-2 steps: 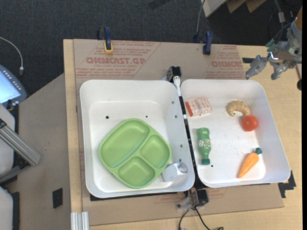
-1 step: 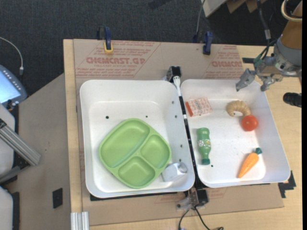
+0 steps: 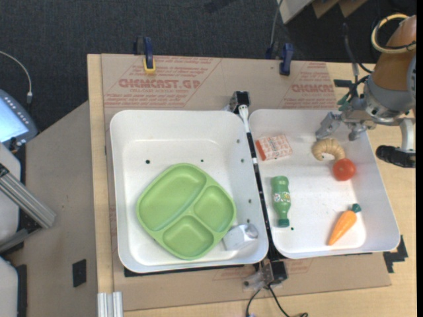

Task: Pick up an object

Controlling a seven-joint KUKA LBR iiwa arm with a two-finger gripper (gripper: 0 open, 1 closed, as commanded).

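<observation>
The right bin (image 3: 380, 197) holds a croissant (image 3: 328, 150), a red tomato (image 3: 344, 170), a green bottle (image 3: 281, 201), an orange carrot (image 3: 343, 226) and a red-and-white snack packet (image 3: 273, 146). My gripper (image 3: 341, 126) hovers over the bin's far right part, just above the croissant. Its fingers (image 3: 326, 125) stand spread apart with nothing between them.
The left bin (image 3: 125, 177) holds a green divided plate (image 3: 186, 209) and a small clear cup (image 3: 240, 236) at its near right corner. A black ridge (image 3: 250, 147) separates the two bins. Blue clamps (image 3: 147, 47) sit at the board's far edge.
</observation>
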